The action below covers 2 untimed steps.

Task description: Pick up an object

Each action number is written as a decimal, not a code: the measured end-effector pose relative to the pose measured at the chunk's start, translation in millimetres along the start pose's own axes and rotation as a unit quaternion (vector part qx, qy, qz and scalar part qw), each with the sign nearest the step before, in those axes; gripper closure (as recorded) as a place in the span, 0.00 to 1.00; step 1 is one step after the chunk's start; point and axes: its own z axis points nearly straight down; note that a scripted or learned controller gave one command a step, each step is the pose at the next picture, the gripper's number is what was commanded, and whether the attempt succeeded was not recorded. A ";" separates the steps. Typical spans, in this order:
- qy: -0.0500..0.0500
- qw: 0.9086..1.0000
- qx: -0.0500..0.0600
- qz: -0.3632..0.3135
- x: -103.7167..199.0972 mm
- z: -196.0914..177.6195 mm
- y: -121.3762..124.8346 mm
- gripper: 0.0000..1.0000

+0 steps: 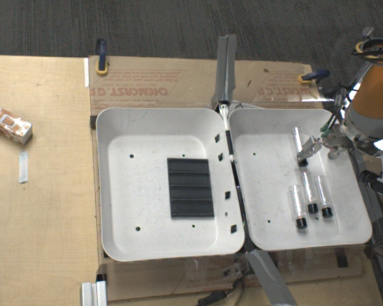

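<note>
The claw (302, 160) hangs low inside the right bin (268, 225), near its far right part, reaching in from the right edge under the orange-banded arm (370, 94). Whether it is released or clenched I cannot tell; nothing is visibly caught in it. Just below the claw, toward the near rim, lie three clear tubes with black caps (311, 203), side by side. Well to the claw's left, in the left bin (115, 234), a black ribbed block (191, 187) lies flat.

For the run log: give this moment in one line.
gripper: over right bin, nothing held | clear tubes: right bin | black block: left bin
</note>
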 end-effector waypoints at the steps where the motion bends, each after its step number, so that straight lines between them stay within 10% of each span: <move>1: 0.004 1.000 -0.001 -0.017 -1.0 21.4 37.5 0.00; 2: 0.002 1.000 0.001 -0.031 6.4 22.4 -44.7 0.00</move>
